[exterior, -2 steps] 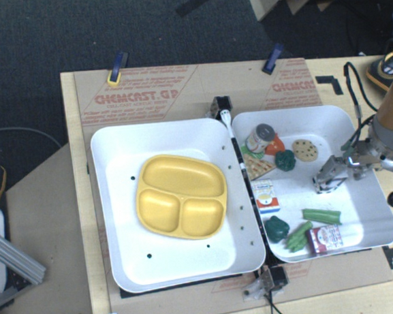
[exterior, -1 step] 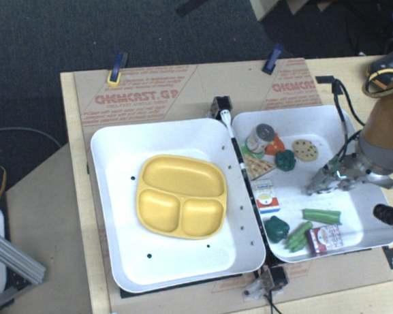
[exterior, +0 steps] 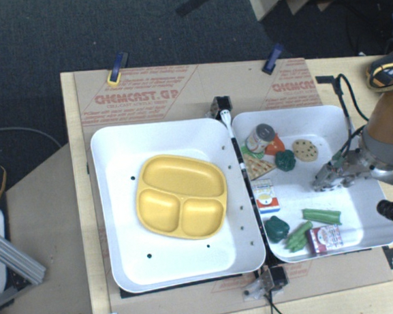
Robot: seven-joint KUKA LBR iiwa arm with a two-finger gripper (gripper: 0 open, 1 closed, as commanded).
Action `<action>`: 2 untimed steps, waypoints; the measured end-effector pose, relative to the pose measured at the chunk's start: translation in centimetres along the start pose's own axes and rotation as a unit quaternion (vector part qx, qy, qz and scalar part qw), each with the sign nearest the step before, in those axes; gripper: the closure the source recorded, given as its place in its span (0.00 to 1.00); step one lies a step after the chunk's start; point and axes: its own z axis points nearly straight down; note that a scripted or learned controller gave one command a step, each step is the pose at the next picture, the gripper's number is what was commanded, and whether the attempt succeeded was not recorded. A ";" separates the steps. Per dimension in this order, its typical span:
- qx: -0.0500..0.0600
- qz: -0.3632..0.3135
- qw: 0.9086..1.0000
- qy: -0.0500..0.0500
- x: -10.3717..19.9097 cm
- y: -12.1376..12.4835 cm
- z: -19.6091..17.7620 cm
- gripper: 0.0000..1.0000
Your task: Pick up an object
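Observation:
My gripper (exterior: 325,180) reaches in from the right and hangs low over the right bin (exterior: 330,117), above a bare patch of its floor. Around it lie small toy foods: a cookie (exterior: 305,150), a dark green broccoli piece (exterior: 285,160), a can (exterior: 259,138), a waffle square (exterior: 257,166), a green bean stick (exterior: 321,215), a dark green lump (exterior: 276,227) and a red packet (exterior: 325,239). Nothing shows between the fingers.
The left bin (exterior: 111,194) holds a yellow three-compartment plate (exterior: 181,195). A small white and orange carton (exterior: 266,198) lies by the divider between the bins. Cables run along the right bin's far right corner.

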 end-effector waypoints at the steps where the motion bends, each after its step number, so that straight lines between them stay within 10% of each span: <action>1: -0.003 -0.001 1.000 -0.001 0.0 0.3 -4.3 1.00; 2: -0.003 -0.001 1.000 -0.001 1.1 0.3 -9.5 1.00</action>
